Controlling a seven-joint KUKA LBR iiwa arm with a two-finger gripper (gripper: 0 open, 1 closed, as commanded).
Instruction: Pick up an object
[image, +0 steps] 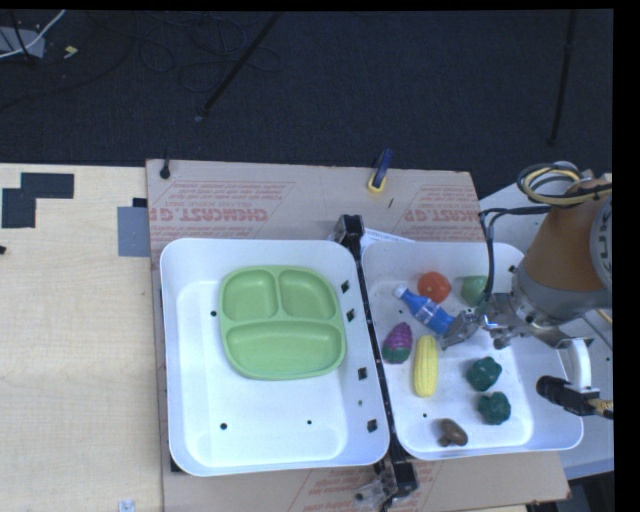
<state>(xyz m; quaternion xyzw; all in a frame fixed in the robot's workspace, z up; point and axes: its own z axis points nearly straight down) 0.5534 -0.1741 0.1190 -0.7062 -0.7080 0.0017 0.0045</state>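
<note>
Fingers (462, 328) touch the blue bottle (424, 310) (right bin (560, 435)), grip unclear.

right bin (560, 435): blue bottle (424, 309) lying tilted, beside orange ball (434, 285); purple fruit (397, 343) touching upright yellow corn (426, 365); two dark green pieces (484, 374) below.

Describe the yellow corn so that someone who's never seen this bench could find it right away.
Look in the right-hand white bin, the one full of toy food. Near its left wall, about halfway down, the corn lies lengthwise, just below the blue bottle and beside the purple piece. It is the only yellow thing there.
</note>
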